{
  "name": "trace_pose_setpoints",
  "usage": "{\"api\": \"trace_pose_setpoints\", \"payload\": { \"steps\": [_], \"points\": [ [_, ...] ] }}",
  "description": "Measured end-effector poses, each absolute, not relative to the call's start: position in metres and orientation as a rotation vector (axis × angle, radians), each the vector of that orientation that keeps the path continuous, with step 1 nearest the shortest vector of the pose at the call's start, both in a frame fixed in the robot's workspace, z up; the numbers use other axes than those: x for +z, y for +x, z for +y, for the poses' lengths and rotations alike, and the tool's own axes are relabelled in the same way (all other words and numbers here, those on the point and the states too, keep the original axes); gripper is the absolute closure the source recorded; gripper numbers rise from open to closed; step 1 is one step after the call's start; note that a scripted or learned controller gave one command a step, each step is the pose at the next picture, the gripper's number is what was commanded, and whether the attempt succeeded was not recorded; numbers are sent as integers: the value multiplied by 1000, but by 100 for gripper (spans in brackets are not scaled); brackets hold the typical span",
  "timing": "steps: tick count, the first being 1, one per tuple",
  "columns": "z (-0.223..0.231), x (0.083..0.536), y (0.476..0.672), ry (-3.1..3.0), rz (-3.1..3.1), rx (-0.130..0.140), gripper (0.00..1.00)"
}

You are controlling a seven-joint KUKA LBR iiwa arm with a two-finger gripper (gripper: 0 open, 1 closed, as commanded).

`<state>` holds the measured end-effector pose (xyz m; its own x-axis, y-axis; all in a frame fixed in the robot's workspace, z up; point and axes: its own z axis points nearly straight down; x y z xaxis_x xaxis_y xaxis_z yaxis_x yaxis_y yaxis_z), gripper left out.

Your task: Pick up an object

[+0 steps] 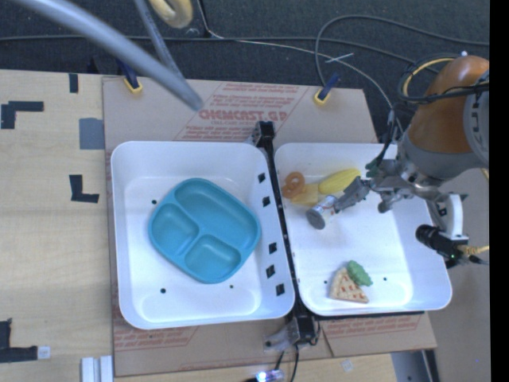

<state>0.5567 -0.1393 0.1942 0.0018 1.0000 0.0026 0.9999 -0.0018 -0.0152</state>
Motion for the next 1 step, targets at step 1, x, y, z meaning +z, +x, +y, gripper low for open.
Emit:
{"api": "trace_pose_setpoints", "payload": {
  "steps": [1],
  "points": [
    [-139, 202, 560, -2218, -2222, 2, 0]
  ]
}}
